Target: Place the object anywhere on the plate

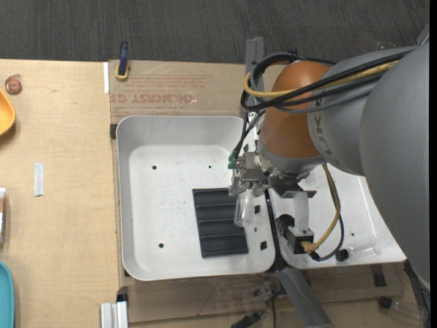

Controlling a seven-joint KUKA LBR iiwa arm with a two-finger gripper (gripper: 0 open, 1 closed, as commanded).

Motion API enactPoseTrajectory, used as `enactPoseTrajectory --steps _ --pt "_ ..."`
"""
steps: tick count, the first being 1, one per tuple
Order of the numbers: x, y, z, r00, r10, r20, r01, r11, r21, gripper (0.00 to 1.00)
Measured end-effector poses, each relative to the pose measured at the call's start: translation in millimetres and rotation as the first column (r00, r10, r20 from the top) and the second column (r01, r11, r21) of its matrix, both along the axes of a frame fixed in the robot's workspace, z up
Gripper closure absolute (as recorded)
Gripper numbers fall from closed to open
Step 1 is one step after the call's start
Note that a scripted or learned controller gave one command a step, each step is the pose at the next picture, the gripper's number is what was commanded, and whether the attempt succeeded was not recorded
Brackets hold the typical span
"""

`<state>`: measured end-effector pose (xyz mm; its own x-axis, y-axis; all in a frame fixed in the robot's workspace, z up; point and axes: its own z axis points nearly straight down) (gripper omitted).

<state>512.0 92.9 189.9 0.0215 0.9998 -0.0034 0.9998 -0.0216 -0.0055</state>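
1. Lower centre of the frame: a flat black ribbed rectangular plate [220, 222] lies on the floor of the left shallow white bin [147, 183], toward its right wall.
2. Just above the plate's right edge hangs the two-finger gripper [244, 207]; whether it is released or clenched cannot be told, and a pale, clear-looking object [244, 212] shows at its tip.
3. Behind it, the grey arm's orange band [293, 111] covers part of the right white bin [362, 241].

Black ridged plate [220, 222] blocks left bin's [136, 203] right half.
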Motion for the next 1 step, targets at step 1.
enactPoseTrajectory --steps 1 --pt "-16.6 52.3 41.0 0.972 0.235 0.003 -0.235 0.972 0.001 1.00"
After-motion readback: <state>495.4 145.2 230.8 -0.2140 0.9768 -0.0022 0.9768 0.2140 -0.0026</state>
